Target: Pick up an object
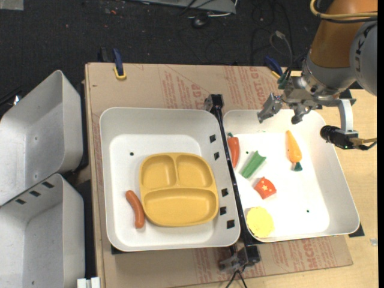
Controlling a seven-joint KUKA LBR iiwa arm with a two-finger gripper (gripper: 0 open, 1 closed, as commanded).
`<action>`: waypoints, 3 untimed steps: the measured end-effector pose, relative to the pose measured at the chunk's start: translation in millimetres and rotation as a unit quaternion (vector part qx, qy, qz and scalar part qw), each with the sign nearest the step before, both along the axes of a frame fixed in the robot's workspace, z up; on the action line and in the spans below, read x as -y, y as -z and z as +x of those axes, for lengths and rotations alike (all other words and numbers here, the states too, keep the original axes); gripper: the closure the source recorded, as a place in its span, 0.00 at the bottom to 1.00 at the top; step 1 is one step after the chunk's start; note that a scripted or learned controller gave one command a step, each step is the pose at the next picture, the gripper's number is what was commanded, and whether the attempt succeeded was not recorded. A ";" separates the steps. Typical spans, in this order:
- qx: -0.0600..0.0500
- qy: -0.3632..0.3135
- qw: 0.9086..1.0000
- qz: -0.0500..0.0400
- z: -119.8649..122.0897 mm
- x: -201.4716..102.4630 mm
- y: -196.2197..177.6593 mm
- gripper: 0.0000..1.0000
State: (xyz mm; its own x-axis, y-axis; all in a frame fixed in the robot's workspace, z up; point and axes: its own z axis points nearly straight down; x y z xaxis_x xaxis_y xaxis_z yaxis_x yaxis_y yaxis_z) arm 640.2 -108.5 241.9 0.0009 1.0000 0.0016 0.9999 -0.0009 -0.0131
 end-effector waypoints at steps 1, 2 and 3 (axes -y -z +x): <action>0.007 -0.001 1.000 -0.001 2.4 -0.1 -7.4 0.00; 0.004 0.000 1.000 -0.001 0.9 5.4 37.4 0.00; 0.004 0.001 1.000 -0.001 -0.4 12.1 83.3 0.00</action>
State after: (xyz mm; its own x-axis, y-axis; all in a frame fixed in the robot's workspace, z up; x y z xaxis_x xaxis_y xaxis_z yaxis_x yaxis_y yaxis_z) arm 639.8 -120.6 158.5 0.0021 1.0000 0.0002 1.0000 -0.0021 -0.0050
